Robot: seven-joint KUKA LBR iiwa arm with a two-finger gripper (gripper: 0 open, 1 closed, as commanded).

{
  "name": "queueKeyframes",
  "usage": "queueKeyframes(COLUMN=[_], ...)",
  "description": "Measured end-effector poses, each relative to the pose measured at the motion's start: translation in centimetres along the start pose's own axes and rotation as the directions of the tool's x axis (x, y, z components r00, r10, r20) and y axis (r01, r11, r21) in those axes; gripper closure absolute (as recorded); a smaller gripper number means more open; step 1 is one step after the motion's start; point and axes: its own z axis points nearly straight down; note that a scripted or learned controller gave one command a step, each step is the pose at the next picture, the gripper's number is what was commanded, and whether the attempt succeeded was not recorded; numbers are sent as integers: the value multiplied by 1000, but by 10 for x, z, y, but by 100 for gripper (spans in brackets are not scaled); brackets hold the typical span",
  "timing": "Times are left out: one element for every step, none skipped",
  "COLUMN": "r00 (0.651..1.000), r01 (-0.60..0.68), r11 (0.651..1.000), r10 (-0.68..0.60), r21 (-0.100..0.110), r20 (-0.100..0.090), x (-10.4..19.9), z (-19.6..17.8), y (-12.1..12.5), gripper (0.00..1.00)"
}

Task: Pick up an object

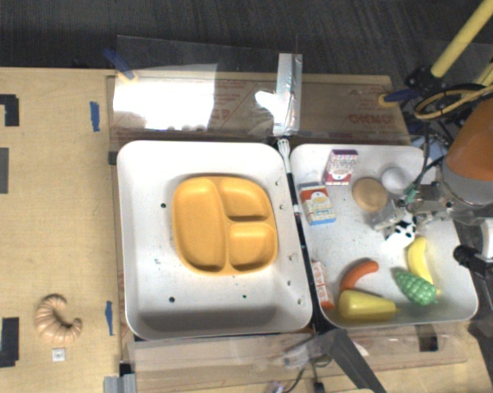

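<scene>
Surface: a tan board surface [50,219] on a dark floor, bearing two shallow white bins side by side.
Left bin [140,178]: at 9 o'clock of the view's middle; an orange divided tray [224,223] lies in its centre.
Right bin [345,252]: at 3 o'clock, touching the left bin along one edge.
Right bin contents: a pink-and-white small carton [341,167] at the bin's 11 o'clock; a red-and-white carton [317,204] just below it; a tan round object [369,194] and a white ball [392,176] near 12 o'clock; a black-and-white toy [402,231] at centre; a banana [418,259] and green corn cob [416,288] at 4 o'clock; a carrot [359,272] and yellow pepper [364,304] at 6 o'clock.
Off the bins: a croissant [57,318] on the surface at 8 o'clock.
Arm: reaches in from 3 o'clock, orange band [482,146] above the wrist.
Jaws: the gripper [409,201] hangs over the right bin between the tan round object and the black-and-white toy; whether open or closed cannot be told.
</scene>
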Motion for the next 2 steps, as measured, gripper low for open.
queueKeyframes(r00=[1000,998], r01=[-5,-65], r11=[1000,998], r10=[4,65], r21=[6,-4], r20=[4,4], x=[-4,126], z=[-6,-119], y=[-2,-46], gripper=[100,100])
